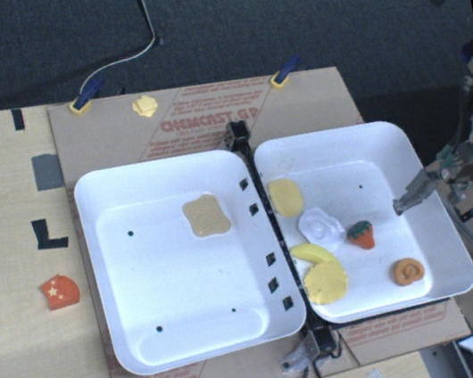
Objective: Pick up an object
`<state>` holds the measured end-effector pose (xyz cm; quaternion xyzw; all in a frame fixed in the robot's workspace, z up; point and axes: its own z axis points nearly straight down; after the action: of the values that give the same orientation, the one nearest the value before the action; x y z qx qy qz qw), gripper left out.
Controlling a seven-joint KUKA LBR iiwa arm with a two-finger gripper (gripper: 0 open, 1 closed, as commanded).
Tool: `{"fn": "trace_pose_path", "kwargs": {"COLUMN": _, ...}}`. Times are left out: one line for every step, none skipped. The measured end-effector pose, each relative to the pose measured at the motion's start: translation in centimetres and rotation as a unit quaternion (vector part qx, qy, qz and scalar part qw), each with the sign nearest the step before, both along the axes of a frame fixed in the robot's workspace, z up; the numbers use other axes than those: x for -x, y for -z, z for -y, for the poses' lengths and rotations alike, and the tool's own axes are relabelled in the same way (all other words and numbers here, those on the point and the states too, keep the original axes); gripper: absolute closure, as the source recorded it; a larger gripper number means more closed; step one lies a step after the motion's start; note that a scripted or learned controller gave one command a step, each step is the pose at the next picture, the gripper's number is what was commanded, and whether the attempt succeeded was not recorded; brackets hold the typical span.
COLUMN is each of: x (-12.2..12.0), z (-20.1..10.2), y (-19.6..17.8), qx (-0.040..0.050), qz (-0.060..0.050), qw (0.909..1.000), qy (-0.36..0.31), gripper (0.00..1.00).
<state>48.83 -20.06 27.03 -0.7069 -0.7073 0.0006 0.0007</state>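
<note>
The right bin (411, 153) holds most of the objects, and the ones closest to the camera lie along its near side: a round yellow disc (326, 283) against the divider between the bins, and an orange ring-shaped toy (407, 271) toward the near right corner. Just behind the disc, touching it, is a yellow banana (312, 254). Behind the banana sits a clear plastic piece (320, 227), and just right of that a small strawberry (362, 235). A pale yellow round piece (286, 197) lies farther back, close to the divider.

The gripper (414, 195) reaches over the right rim of the right bin, above the bin floor and well apart from every object; nothing is between its fingers, and whether they are apart or together cannot be told.

The left bin (112, 278) contains a tan flat piece (206, 216). On the table left of it lies a red object (61, 291), and behind it, on the cardboard sheet (206, 121), a small yellow object (145, 106).
</note>
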Motion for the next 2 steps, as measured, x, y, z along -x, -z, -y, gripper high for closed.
{"fn": "trace_pose_path", "kwargs": {"x": -2.45, "z": -8.94, "y": -4.05, "qx": -0.0003, "qz": 0.002, "qw": 1.0000, "qy": -0.003, "gripper": 0.00}}
{"fn": "trace_pose_path", "kwargs": {"x": -2.34, "z": -8.63, "y": -4.80, "qx": -0.0002, "qz": 0.000, "qw": 1.0000, "qy": -0.001, "gripper": 1.00}}
